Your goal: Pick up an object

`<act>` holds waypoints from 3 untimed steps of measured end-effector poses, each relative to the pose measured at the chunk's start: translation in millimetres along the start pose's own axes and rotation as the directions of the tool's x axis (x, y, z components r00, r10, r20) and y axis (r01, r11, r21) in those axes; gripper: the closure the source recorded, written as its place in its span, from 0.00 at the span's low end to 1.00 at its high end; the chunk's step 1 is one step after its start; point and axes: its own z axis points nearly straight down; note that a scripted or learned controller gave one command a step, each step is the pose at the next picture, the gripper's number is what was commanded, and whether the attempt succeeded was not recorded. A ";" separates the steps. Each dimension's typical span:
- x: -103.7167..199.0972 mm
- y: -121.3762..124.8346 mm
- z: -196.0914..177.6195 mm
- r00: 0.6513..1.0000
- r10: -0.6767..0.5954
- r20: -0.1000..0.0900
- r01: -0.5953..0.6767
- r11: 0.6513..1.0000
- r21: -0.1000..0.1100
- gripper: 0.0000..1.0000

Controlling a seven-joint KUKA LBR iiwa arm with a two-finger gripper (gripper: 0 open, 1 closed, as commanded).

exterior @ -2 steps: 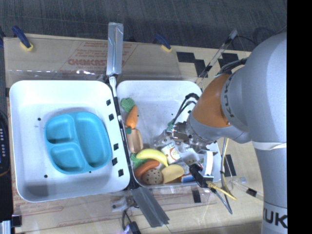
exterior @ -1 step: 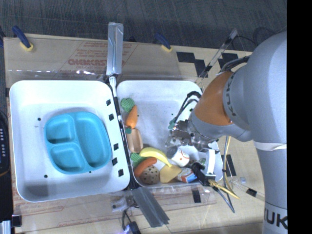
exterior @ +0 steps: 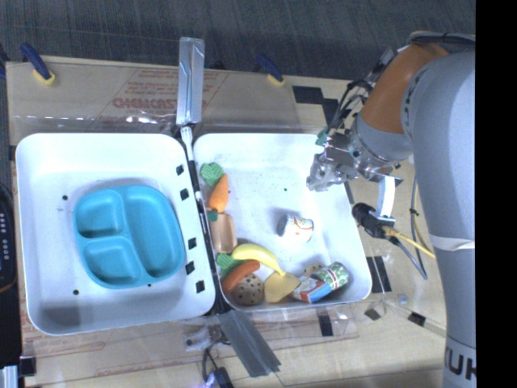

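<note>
The robot arm [exterior: 436, 128] is reaching in from the right, and its jaws [exterior: 323, 175] are hanging over the upper right part of the right bin [exterior: 258, 148]. I cannot tell if the jaws are wide or narrow, because they are too small and dark to see well. Nothing is showing between them.

Things could be going wrong from here. The closest toy is the small white ball-like toy [exterior: 296, 227], sitting alone in the middle of the bin, a little below and left of the jaws. It is looking round, so it may be rolling away if the jaws are bumping it on one side. The other toys are packed tight along the bin's left and bottom sides, so the jaws may be hitting the wall or pushing two toys at once.

The right bin is holding the toys. A carrot [exterior: 218, 191] and a green piece [exterior: 211, 171] are lying by the left wall. Below them are a brown bread-like toy [exterior: 223, 233], a banana [exterior: 255, 255], a red toy [exterior: 240, 274] and a yellow piece [exterior: 280, 285]. A small can [exterior: 333, 276] is lying in the bottom right corner.

The left bin [exterior: 48, 160] is holding a blue tray [exterior: 128, 234] with three parts. Both bins are sitting on the desk [exterior: 97, 362].
</note>
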 end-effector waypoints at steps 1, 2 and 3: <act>0.9 -1.3 2.7 1.000 -0.002 0.000 0.002 1.000 0.006 0.00; 6.6 -47.3 94.4 0.990 -0.140 -0.001 0.140 0.990 0.002 0.00; -13.4 -114.4 93.9 0.984 -0.178 -0.002 0.178 0.984 0.004 0.00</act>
